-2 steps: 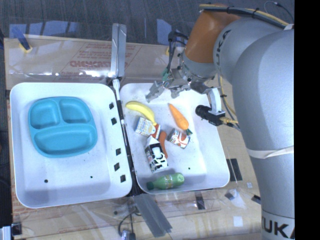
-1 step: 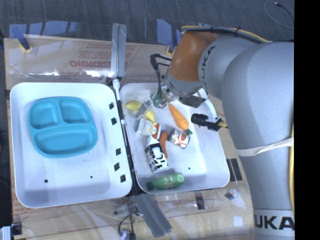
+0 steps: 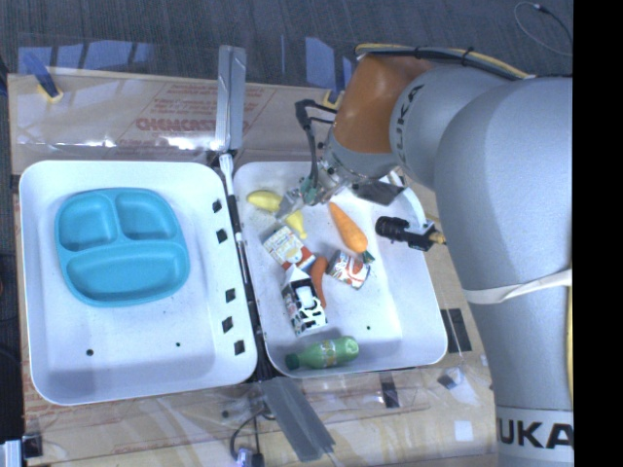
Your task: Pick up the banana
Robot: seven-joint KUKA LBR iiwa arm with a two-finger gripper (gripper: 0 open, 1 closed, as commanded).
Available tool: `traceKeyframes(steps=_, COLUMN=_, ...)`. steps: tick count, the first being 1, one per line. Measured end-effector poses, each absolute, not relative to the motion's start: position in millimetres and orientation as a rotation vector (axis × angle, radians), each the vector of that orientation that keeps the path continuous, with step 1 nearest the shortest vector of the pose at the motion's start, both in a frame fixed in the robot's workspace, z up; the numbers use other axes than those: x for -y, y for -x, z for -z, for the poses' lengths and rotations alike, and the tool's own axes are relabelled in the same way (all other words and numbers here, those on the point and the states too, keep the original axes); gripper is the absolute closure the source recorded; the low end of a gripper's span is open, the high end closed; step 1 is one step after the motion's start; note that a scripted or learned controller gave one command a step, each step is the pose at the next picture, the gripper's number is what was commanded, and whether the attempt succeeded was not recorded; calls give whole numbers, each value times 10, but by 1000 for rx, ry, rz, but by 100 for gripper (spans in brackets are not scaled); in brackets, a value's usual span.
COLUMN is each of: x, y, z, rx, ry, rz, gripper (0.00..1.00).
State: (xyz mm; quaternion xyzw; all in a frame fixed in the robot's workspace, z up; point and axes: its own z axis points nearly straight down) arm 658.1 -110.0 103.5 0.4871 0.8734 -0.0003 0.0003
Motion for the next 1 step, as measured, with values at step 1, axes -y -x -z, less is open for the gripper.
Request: traceKeyframes(steps=1, x=286, y=-6571, z=-1927, rx=-2661, ry=-1669, rz=1, gripper=100)
